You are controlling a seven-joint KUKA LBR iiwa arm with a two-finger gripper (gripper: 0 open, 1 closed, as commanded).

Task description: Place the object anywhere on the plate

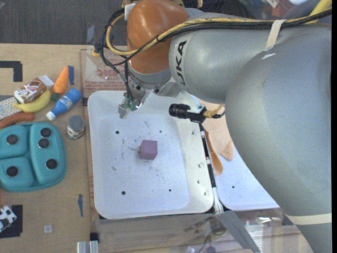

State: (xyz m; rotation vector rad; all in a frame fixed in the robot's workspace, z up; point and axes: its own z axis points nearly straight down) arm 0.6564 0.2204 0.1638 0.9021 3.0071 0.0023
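Purple block [148,149] sits flat on the floor of the left bin [105,194], near its middle, with bare white floor on every side. It looks close to a cube, so it has no clear long axis to line up with. The gripper [125,111] hangs near the bin's far edge, up and a little left of the block in the picture, well apart from it and holding nothing. The tip is too small and dark to tell whether it is spread or closed. My judgement is that the next move is a reach toward the camera and slightly right, then down. An orange plate [220,141] lies in the right bin [247,194], mostly hidden under the arm [253,62], so the block would then travel right.
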